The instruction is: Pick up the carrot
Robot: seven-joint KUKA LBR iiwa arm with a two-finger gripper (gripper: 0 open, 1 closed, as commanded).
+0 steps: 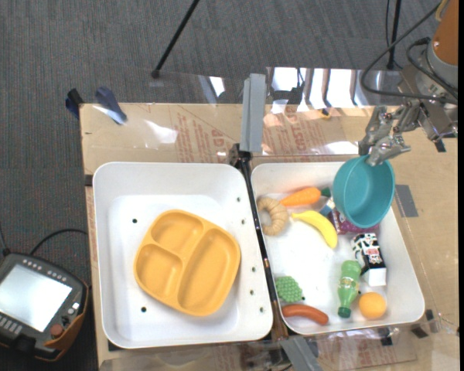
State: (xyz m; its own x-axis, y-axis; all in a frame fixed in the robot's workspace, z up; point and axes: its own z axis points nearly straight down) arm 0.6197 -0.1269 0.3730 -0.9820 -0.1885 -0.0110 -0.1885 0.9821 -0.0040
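The carrot (303, 198) is orange with a green tip and lies near the back of the right bin (414, 284), just left of a teal bowl (363, 193). My gripper (380, 150) is above the bin's back right part. It is shut on the bowl's upper rim, and the bowl hangs tilted from the fingers with its opening facing the camera. The bowl's left edge hides the carrot's green end.
In the right bin lie a beige ring pastry (274, 215), a banana (318, 226), a milk carton (369, 257), a green bottle (347, 286), an orange (373, 305), a sausage (305, 313) and a green bumpy toy (288, 288). The left bin (112, 207) holds a yellow divided plate (188, 261).
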